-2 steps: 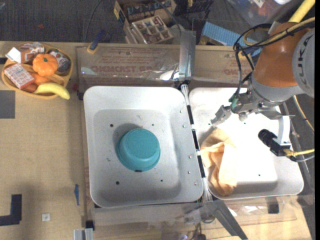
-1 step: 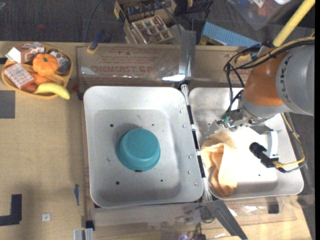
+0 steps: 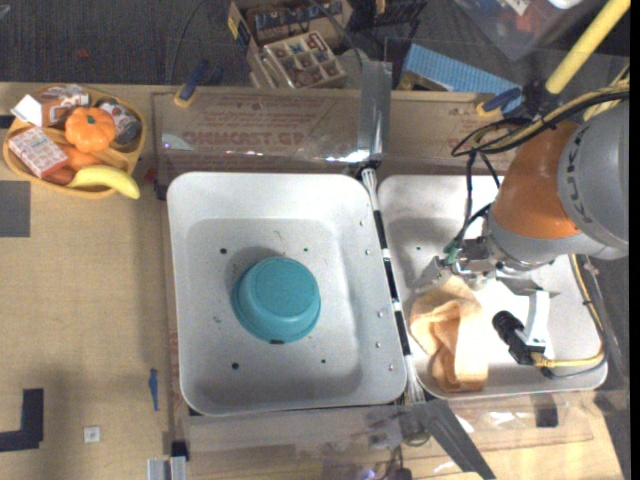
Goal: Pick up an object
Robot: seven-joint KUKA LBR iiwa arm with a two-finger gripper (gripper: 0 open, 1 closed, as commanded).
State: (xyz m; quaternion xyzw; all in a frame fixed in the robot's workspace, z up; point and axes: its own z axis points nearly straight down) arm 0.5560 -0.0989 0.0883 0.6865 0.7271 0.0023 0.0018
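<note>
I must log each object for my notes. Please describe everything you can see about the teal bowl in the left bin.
The teal bowl is round and looks like smooth plastic, plain in colour. It appears to lie upside down, its flat base facing up, near the middle of the left bin. It rests on the bin's white floor. Nothing else touches it; the arm is over the other bin.

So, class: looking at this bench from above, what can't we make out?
- Jaws: open or shut is unclear in the camera view, masked by the wrist.
- Cloth: its upper edge lies under the wrist.
- Packets in the yellow bowl: print too small to read.
</note>
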